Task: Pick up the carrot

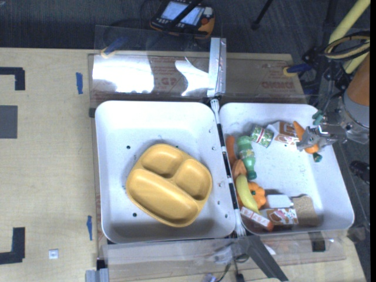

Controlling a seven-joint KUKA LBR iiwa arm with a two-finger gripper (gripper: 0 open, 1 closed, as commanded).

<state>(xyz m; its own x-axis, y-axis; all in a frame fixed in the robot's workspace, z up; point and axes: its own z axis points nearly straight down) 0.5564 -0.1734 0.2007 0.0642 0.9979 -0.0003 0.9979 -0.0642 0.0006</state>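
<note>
One orange piece, seemingly the carrot point(305, 135), sits pinched between the gripper point(311, 141) fingers over the right bin point(338, 187); we advise a straight, slow lift.

Robot lab: taped wooden bench point(47, 157) w/ two white bins point(106, 175), teach pendant point(179, 15), tripod legs point(264, 4), loose cables point(343, 46).

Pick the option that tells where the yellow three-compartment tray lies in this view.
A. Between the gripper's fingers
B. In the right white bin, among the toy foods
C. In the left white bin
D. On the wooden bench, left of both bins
C: the yellow tray rests on the floor of the left bin, while the banana and other toy foods sit in the right bin.
</note>
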